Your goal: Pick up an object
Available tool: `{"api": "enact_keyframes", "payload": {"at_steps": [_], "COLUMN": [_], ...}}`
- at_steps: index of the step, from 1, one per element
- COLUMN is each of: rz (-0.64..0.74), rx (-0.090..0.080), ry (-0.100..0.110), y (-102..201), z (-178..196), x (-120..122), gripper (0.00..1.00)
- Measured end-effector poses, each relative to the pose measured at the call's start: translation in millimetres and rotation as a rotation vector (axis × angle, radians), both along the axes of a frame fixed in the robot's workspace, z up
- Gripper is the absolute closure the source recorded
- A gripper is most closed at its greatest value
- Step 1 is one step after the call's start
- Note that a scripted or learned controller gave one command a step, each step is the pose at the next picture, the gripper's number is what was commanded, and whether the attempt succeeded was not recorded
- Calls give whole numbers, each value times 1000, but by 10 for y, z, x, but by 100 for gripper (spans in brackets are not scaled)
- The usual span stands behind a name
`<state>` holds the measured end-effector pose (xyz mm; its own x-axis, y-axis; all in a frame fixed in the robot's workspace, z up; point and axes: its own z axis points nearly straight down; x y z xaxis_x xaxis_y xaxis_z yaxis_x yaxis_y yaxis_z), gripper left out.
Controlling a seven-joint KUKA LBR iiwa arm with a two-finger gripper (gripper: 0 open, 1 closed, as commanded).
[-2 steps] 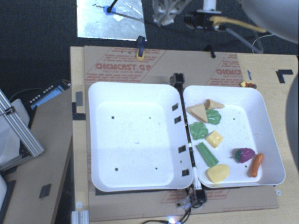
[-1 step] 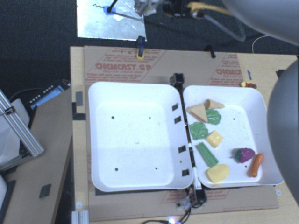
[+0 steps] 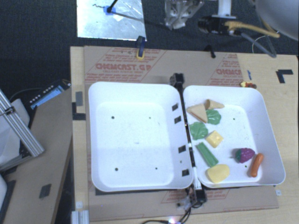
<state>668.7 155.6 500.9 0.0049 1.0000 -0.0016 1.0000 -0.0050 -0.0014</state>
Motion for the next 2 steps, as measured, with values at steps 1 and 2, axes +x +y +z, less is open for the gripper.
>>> {"api": "enact_keyframes", "payload": {"at_steps": [1, 2], "rz": [16, 15], "rx": [6, 7], "ry": [-7, -4], "y": [839, 803], "z": [365, 372], "x": [-16, -1324], "gripper": [100, 100]}}
